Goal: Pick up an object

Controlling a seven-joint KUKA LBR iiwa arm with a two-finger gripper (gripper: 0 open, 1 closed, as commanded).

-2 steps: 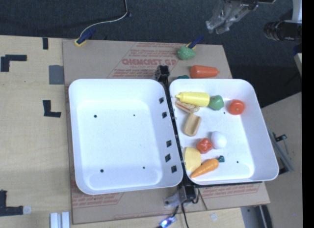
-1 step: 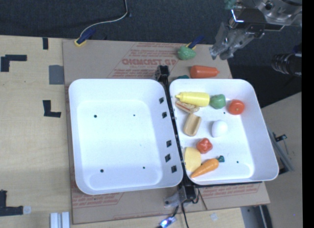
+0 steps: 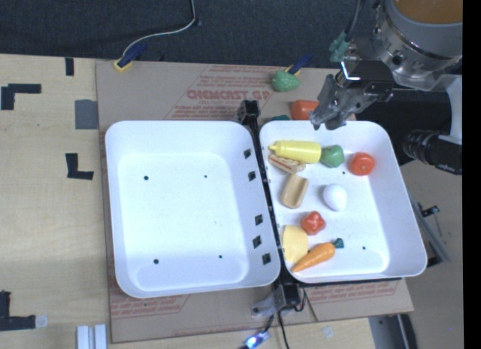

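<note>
The gripper hangs above the right bin's far rim. Whether it is spread cannot be told. A yellow mustard bottle lies just below it

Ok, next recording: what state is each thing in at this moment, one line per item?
Grey claw: hanging over the right bin's far edge, nothing seen in it.
Yellow plastic mustard bottle: lying on its side.
Orange toy carrot: lying flat, near corner.
White egg: resting loose.
Red tomato: resting loose.
Left white bin: sitting flat.
Green toy: outside the bins, on cardboard.
</note>
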